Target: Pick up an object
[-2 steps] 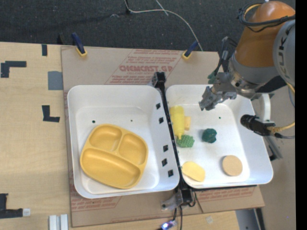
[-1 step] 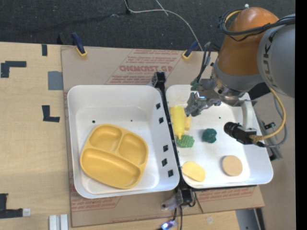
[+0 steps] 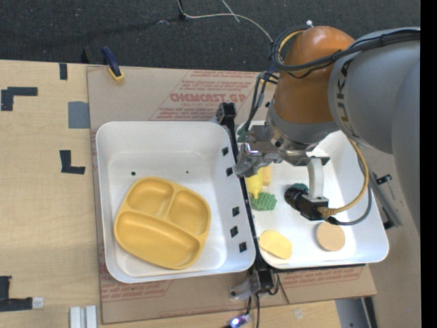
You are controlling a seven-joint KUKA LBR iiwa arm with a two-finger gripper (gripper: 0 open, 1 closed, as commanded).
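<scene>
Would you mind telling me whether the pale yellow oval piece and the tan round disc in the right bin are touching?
Apart. The camera view shows bare white bin floor between the pale yellow oval piece and the tan round disc.

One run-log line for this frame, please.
gripper low in right bin, by yellow piece | green piece beside | divided plate in left bin
</scene>
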